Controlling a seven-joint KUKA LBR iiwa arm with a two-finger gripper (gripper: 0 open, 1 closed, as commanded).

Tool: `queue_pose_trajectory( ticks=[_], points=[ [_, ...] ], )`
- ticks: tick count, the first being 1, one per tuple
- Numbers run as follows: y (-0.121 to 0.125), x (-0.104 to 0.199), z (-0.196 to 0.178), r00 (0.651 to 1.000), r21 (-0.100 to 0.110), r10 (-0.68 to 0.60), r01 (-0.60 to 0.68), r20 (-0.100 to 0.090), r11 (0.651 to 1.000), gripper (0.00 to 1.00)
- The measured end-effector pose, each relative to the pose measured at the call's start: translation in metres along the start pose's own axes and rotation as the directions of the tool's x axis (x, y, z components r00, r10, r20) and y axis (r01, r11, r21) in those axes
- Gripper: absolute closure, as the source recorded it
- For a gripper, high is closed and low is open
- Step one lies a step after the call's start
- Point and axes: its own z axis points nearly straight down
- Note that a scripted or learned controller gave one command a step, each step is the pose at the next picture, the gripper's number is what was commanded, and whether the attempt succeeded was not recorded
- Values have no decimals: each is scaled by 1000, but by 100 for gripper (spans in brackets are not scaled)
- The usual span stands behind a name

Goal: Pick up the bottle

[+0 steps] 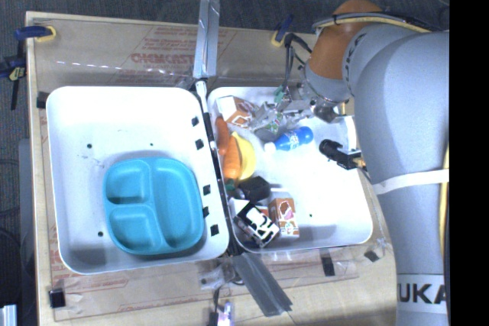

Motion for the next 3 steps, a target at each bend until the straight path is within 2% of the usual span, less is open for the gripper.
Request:
queue_pose_trajectory(
  ticks=[1,2,3],
  points=[
    [-51,-1,13,997,-9,-77,77,0,997,0],
    [-106,1,14,973,-10,-231,231,2,973,0],
    [-163,4,14,999,-12,-49,49,2,999,0]
  ],
)
